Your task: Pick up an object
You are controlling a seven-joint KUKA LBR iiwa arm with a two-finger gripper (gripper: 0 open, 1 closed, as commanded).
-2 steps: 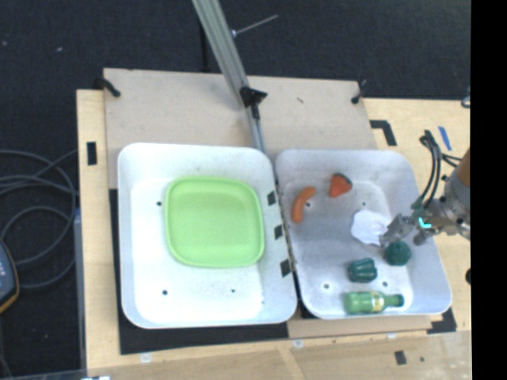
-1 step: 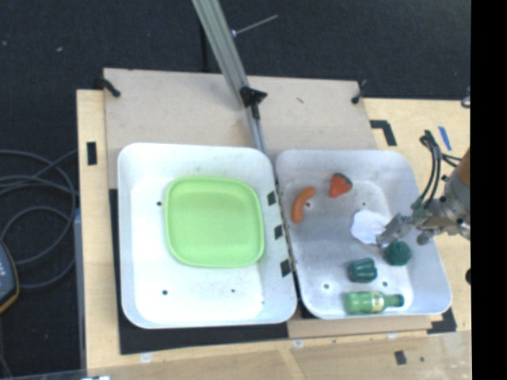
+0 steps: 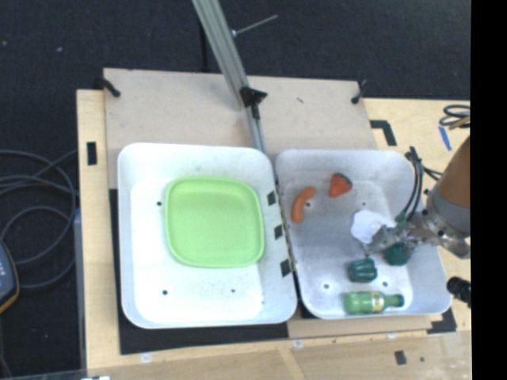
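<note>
Two white bins (image 3: 142,212), one green plate (image 3: 214,222), two orange pieces (image 3: 302,203) (right bin), one bottle (image 3: 371,300).

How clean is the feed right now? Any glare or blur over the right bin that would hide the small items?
Camera view: soft overall, edges slightly blurred; the right bin looks bright and washed out, so the white crumpled item barely separates from it; the pincer is too blurred to resolve; the green bottle and orange pieces stay distinct.
</note>
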